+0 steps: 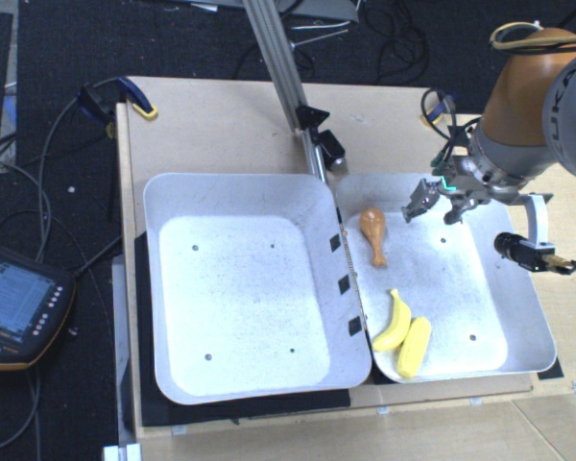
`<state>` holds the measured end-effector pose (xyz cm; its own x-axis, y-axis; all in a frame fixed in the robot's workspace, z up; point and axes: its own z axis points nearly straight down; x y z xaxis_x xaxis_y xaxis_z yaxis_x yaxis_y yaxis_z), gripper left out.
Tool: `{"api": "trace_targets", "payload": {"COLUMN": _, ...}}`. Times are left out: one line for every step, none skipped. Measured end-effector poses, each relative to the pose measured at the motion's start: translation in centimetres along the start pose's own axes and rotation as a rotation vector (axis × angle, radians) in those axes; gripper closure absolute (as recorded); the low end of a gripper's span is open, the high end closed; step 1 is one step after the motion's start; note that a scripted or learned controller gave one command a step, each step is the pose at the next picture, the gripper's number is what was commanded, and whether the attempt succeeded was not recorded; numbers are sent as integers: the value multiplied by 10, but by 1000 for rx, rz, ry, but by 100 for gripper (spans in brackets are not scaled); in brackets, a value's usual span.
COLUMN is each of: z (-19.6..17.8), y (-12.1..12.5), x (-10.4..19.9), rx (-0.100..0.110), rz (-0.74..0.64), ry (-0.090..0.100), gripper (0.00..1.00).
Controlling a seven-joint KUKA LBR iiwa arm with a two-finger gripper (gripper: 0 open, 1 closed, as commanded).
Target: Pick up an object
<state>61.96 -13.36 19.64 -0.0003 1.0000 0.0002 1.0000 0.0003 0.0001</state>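
The right bin (pixel 480 286) holds three objects. A brown chicken-drumstick toy (pixel 373 234) lies near its left wall. Close to the front left corner, a yellow banana (pixel 394 321) rests beside a yellow oblong piece (pixel 415 346), the two touching. My gripper (pixel 437 206) hangs over the back part of this bin, to the right of the drumstick and apart from it. Its fingers are spread open with nothing between them.
The left bin (pixel 173 209) sits beside the right one, their walls meeting at a seam with black clips (pixel 344 281). A slanted metal rail (pixel 283 65) runs down to the bins' back edge. A black part (pixel 523 250) juts out on the arm's right side.
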Motion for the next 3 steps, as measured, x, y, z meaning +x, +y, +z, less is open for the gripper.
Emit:
{"api": "trace_targets", "payload": {"z": 0, "y": 0, "x": 0, "rx": 0, "rz": 0, "ry": 0, "gripper": 0}}
{"api": "trace_targets", "payload": {"z": 44, "y": -3, "x": -5, "rx": 4, "rz": 1, "ry": 0, "gripper": 0}}
{"api": "trace_targets", "payload": {"z": 97, "y": -4, "x": -5, "rx": 5, "rz": 0, "ry": 0, "gripper": 0}}
